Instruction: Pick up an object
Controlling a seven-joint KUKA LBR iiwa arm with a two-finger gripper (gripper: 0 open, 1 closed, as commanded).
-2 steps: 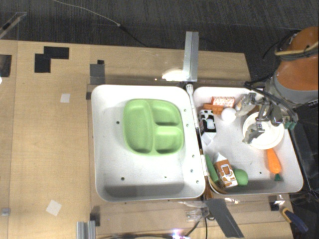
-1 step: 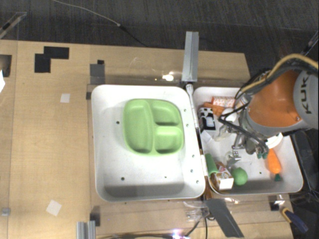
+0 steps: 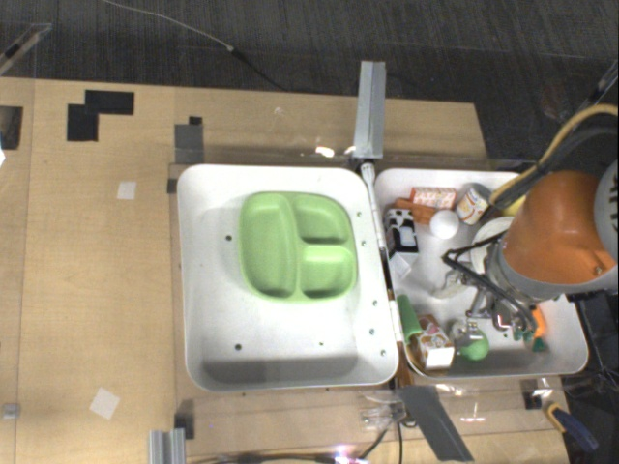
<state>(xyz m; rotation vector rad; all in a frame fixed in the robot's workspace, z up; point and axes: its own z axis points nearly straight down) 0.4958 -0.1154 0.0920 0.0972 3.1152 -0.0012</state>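
The end effector (image 3: 481,319) hung low in the right bin (image 3: 571,356), near its near wall; whether it was open or closed I could not tell. Just beside it lay a green ball (image 3: 474,349) and a small carton (image 3: 437,356). The left bin (image 3: 208,259) held a green divided tray (image 3: 296,245).

Two bins sat side by side on the table (image 3: 87,288). The left bin (image 3: 208,356) held a divided tray (image 3: 295,245) near its middle. The right bin (image 3: 571,351) held many small things: a box (image 3: 432,198) and a can (image 3: 473,202) at the back, a ball (image 3: 444,224) just before them. The arm (image 3: 556,230) reached in from the right, over that bin.
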